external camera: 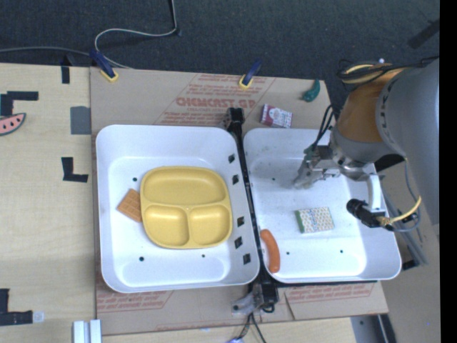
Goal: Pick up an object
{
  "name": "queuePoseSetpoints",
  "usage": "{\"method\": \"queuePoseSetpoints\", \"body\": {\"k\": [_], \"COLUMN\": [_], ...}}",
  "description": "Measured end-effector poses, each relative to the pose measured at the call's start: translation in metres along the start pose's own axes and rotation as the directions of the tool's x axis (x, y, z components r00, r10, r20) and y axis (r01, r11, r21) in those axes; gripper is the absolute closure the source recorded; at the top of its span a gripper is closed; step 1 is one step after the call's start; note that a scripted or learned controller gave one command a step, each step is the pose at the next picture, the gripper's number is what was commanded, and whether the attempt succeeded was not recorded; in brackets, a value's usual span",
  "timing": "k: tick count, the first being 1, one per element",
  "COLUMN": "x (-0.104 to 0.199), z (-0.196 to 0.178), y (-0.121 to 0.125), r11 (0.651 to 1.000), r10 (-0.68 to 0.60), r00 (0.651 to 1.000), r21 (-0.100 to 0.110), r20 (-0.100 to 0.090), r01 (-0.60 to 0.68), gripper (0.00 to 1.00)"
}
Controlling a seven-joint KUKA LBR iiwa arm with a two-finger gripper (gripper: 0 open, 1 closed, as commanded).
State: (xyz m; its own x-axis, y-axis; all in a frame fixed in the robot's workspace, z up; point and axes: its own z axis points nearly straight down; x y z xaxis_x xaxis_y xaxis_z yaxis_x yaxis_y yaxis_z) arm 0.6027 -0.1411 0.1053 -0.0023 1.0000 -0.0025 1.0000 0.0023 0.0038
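Objects lie in both bins. The left bin [114, 191] holds a yellow divided plate [187, 206], with a tan cracker [130, 206] tucked under its left edge. The right bin [371, 263] holds an orange carrot [270, 250] by its left wall and a small patterned packet [315, 220] at centre. The gripper [308, 176] hovers above the packet, nothing visibly between its fingers; their spread cannot be told.
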Motion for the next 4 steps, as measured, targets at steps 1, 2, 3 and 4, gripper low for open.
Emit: {"method": "queuePoseSetpoints", "body": {"k": [1, 2, 3, 4], "x": [0.000, 0.001, 0.001, 0.002], "z": [0.000, -0.009, -0.009, -0.018], "y": [0.000, 0.000, 0.000, 0.000], "r11": [1.000, 1.000, 1.000, 1.000], "r10": [0.000, -0.001, -0.001, -0.002], "r00": [1.000, 1.000, 1.000, 1.000], "r21": [0.000, 0.001, 0.001, 0.001], "r20": [0.000, -0.002, -0.002, -0.003], "r01": [0.000, 0.001, 0.001, 0.002], "gripper": [0.00, 1.00, 0.00, 1.00]}}
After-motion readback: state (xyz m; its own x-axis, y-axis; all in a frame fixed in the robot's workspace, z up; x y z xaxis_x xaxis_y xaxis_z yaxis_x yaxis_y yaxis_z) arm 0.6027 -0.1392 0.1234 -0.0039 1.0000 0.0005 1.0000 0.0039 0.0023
